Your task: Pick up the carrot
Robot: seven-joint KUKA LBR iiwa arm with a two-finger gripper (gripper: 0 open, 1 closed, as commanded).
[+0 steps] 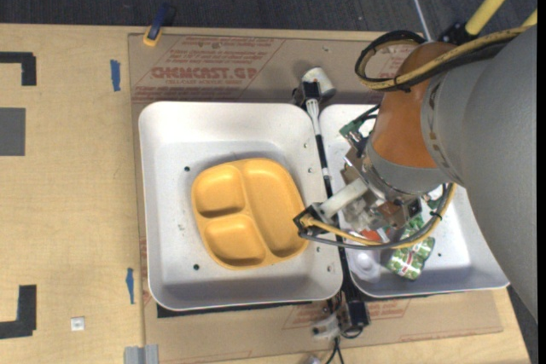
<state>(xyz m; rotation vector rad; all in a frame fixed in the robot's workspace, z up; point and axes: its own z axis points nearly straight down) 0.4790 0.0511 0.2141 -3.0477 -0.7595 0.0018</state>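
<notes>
The grey arm (486, 124) with its orange band (409, 111) comes in from the right of the frame and hangs low over the right bin (478, 264), its wrist and a loop of yellow cable (341, 234) covering most of that bin's floor. The gripper (375, 213) sits in the tangle of hardware at the middle right, just beside the divide between the two bins, and I cannot tell how its jaws stand; the wrist and cabling hide them. I cannot pick out the carrot anywhere; if it lies in the right bin, the arm is covering it. At the lower edge of the wrist, a green and white packet (409, 258) lies on the right bin's floor. In the left bin (162, 183), at the centre of the frame, a yellow three-compartment plate (247, 210) lies flat, its right rim near the cable loop. The bins rest on a cardboard sheet (205, 64) on the wooden bench (60, 226).
</notes>
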